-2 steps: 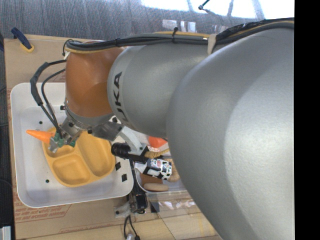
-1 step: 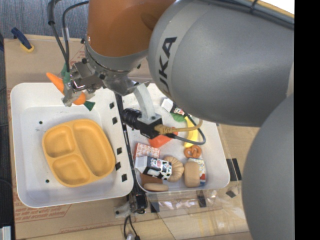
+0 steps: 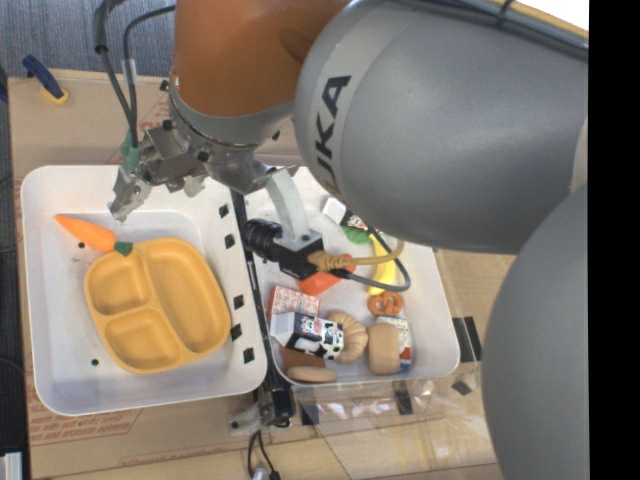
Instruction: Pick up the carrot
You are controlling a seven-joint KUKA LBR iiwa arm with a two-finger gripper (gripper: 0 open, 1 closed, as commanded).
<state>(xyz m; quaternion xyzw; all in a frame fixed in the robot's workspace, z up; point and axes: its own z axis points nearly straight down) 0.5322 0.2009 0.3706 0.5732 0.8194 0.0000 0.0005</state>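
Two shallow white plastic bins side by side on a brown cardboard-covered bench (image 3: 90, 108).

In the left bin (image 3: 40, 298): a small orange toy carrot with a green leafy end (image 3: 88, 234), lying flat near the far left corner, tip toward the left wall, green end touching the far rim of a yellow three-compartment plastic plate (image 3: 155, 303). Plate across the middle of the bin floor, nothing in its compartments.

Above the far edge of the left bin: the grey two-finger gripper (image 3: 122, 200) under the arm's orange band (image 3: 240, 38), hanging just beyond and right of the carrot, apart from it. Nothing visible between the fingers; open or clenched, cannot tell from this slant.

In the right bin (image 3: 440, 308): a jumble of toy food, partly hidden by the grey arm. Toward the near edge, a black-and-white cow-patterned carton (image 3: 320, 340), a tan bread-shaped piece (image 3: 383, 348) beside it, a brown pretzel (image 3: 386, 303) just beyond. Near the middle, a red-orange wedge (image 3: 322, 281) and part of a yellow banana-like shape (image 3: 383, 268).

At the bench's far left edge: a blue clamp (image 3: 42, 76).
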